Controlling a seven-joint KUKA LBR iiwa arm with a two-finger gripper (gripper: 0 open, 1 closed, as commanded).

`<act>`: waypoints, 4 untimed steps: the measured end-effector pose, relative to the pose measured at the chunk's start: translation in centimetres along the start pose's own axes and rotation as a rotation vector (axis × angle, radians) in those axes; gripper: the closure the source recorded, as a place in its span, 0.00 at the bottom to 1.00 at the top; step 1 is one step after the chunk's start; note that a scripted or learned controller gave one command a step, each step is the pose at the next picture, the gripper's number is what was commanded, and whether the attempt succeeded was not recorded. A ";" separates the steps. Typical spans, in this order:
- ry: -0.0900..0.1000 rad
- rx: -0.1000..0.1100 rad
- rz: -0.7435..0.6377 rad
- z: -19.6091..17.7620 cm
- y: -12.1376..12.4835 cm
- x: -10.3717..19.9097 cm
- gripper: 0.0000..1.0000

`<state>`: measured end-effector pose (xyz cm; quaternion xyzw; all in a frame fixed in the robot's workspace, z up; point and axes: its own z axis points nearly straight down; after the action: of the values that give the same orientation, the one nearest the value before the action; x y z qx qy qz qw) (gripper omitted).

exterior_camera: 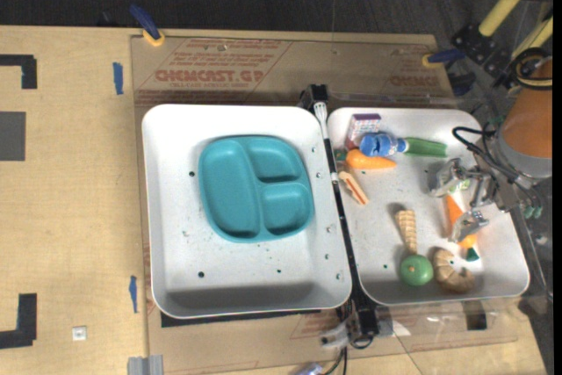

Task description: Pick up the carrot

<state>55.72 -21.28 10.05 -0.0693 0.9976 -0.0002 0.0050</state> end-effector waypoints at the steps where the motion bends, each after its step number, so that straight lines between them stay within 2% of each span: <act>1: -0.003 0.001 -0.108 1.1 -0.7 2.1 0.00; 2: -0.003 0.002 0.028 1.1 -0.5 4.0 0.00; 3: -0.006 0.006 -0.138 1.0 1.0 6.3 0.00; 4: -0.005 0.000 -0.094 1.1 0.1 6.5 0.00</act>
<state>49.32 -22.03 8.93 -0.1159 0.9932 -0.0004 0.0074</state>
